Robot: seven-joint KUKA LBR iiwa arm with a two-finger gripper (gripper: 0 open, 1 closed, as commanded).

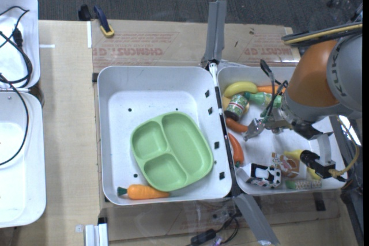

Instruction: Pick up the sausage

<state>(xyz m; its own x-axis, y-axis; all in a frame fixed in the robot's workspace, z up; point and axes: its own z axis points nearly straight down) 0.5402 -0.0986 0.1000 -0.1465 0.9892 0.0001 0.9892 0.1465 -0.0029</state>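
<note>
**Arm low over the crowded right bin, sausage not clearly identifiable**

You've got the grey arm with the orange band [314, 75] reaching in from the right, hanging over the right white bin [245, 184]. The two-finger gripper [256, 128] sits low near that bin's left side; its metal tip points down-left, but I can't tell whether the fingers are apart or together, and nothing shows between them.

Clutter around the tool:
- yellow toy banana [240, 87] at the bin's far end, an orange carrot-like piece [266, 89] just beside it
- small jar with a green label [236, 106] right below the banana, near the gripper
- green plastic item [262, 98] partly under the arm
- reddish-orange elongated piece [236, 148] along the left wall, another [235, 125] above it. One of these may be the sausage, can't tell which
- black-and-white toy [264, 174], a printed packet [286, 165] and a second yellow item [304, 157] at the near end

The arm hides the bin's right half.

Left white bin [109, 124]: green three-compartment plastic plate [170, 151], with an orange toy carrot [144, 192] touching its near edge.
</note>
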